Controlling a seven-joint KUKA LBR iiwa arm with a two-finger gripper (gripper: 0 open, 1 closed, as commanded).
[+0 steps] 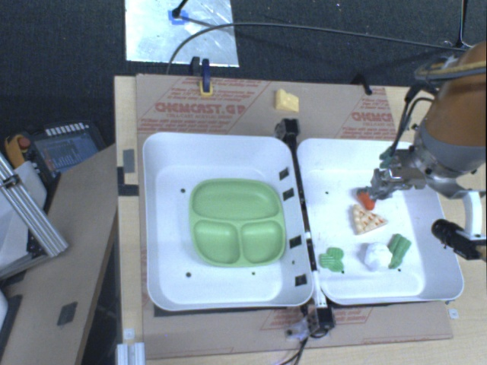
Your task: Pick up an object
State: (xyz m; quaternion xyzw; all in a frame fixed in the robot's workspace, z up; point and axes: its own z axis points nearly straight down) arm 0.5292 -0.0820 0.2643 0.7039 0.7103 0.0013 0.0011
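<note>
In the right bin (426, 276) lie a pizza-slice toy (367, 220), a small orange-red piece (367, 200), a white lump (374, 255), a green piece (399, 250) beside it, and a green leafy toy (332, 260) near the bin's left wall. My gripper (380, 186) hangs low over the right bin, just above and to the right of the orange-red piece, which sits at its tips. The arm's grey wrist and orange band reach in from the right.
The left bin (163, 166) bears a green three-compartment plate (232, 223). A yellow block (287, 99) lies on the cardboard behind the bins. A black divider strip (297, 204) runs between the bins. A control pendant (65, 149) sits at the far left.
</note>
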